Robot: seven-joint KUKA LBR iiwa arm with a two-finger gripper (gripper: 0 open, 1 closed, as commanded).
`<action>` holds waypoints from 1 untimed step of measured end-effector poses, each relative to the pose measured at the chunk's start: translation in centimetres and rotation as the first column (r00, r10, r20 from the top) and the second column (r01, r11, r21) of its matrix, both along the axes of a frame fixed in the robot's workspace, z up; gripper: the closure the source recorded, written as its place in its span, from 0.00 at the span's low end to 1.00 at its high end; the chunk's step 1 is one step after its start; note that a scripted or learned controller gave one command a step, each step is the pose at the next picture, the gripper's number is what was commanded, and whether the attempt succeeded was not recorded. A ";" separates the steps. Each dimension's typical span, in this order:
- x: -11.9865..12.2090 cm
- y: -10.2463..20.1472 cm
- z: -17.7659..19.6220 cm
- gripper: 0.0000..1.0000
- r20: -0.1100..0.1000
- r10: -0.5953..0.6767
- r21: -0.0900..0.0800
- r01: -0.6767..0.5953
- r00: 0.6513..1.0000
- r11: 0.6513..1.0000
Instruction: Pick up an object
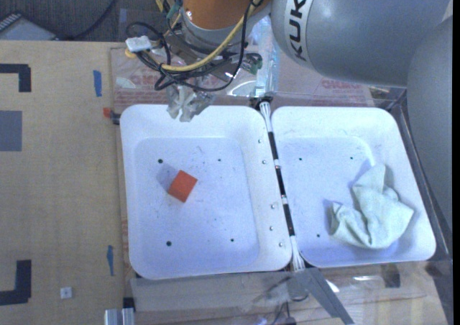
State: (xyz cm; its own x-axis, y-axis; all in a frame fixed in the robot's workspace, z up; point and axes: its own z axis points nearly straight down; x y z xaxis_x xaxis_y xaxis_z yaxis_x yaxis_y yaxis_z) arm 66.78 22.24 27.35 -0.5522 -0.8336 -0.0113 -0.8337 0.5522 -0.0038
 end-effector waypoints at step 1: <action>-4.3 -4.7 2.2 1.00 -0.007 -0.176 -0.004 0.176 0.984 0.984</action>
